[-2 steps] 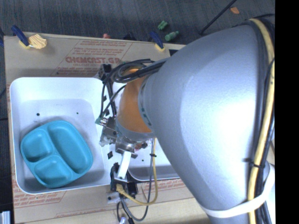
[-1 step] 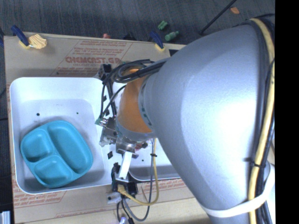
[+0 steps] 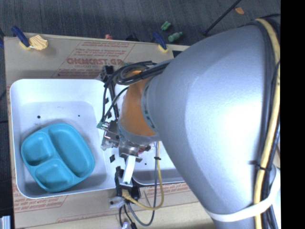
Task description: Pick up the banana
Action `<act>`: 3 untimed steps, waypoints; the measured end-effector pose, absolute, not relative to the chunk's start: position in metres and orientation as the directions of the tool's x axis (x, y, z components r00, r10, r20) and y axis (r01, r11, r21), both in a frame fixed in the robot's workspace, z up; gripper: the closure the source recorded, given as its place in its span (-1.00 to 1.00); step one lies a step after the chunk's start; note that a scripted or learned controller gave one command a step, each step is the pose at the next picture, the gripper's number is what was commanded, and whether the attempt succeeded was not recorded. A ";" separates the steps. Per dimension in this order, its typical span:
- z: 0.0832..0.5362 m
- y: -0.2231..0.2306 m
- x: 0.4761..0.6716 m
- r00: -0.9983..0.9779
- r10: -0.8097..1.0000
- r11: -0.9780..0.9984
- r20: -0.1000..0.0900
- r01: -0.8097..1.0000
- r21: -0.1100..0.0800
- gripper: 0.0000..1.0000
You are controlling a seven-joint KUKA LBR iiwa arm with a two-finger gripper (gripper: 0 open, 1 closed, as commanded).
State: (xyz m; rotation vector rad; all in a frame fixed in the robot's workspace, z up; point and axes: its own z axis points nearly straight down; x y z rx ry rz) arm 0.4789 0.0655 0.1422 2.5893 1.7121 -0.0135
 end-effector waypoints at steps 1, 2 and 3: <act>0.142 0.066 0.479 0.428 0.904 -0.427 -0.026 0.904 0.028 1.00; 0.141 0.066 0.479 0.479 0.878 -0.478 -0.025 0.878 0.032 1.00; 0.142 0.066 0.479 0.482 0.876 -0.481 -0.023 0.876 0.030 1.00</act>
